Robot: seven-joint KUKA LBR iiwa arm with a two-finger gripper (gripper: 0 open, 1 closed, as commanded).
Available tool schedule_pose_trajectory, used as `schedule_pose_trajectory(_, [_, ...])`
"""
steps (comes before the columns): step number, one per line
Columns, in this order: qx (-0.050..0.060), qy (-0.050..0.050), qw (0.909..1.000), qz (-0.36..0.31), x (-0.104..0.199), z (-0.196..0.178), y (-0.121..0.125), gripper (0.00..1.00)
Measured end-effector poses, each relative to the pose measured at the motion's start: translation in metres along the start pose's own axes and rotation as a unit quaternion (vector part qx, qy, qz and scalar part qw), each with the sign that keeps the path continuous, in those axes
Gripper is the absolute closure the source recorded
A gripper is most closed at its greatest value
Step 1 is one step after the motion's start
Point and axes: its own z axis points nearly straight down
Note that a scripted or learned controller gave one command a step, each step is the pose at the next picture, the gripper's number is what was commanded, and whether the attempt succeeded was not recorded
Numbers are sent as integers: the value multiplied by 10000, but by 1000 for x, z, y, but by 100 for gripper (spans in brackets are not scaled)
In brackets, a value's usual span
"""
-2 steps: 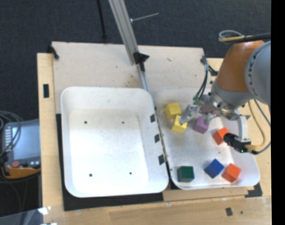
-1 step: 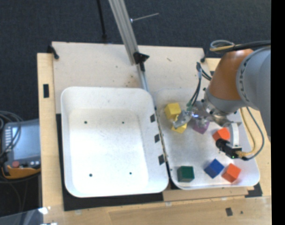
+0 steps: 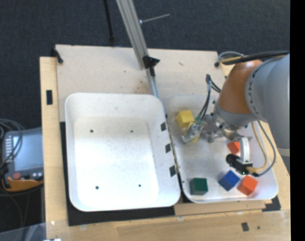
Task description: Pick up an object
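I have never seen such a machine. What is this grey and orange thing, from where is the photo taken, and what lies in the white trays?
It is a robot arm, photographed from above at a slant. It reaches in from the right, and its gripper sits low over the right bin, beside a yellow block. That bin also holds a green block, a blue block and an orange block. The left bin stands beside it. Whether anything is held cannot be told.
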Motion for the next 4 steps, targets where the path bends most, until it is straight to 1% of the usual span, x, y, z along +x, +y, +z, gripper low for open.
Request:
schedule_pose_trajectory(1, [-24,10,10000,33,-1,-12,1,100])
schedule_pose_trajectory(2, [-32,6,10000,-15,-12,-68,5,100])
schedule_pose_trajectory(3, [-35,9,10000,-53,-7,-115,11,100])
schedule_pose_trajectory(4, [-21,11,10000,-59,-8,-137,12,100])
